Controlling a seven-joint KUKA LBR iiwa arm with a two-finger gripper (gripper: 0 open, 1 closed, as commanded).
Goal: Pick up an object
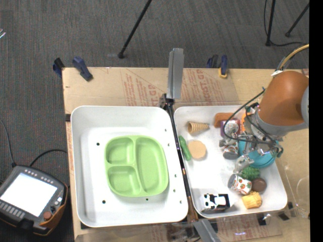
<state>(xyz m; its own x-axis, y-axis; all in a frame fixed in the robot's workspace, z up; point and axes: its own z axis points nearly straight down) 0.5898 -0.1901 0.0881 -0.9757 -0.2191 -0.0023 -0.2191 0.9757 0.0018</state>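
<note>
Camera view: left bin (pixel 81 135) holds green tray (pixel 136 165); right bin (pixel 212 178) holds toys; end effector (pixel 241 147) grip state unclear.

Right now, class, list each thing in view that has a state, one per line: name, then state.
green divided plate: flat, upright, in the left bin
ice cream cone: lying on its side, right bin
round biscuit: lying flat
printed can: tipped on its side
gripper: low over the right bin's clutter
</note>
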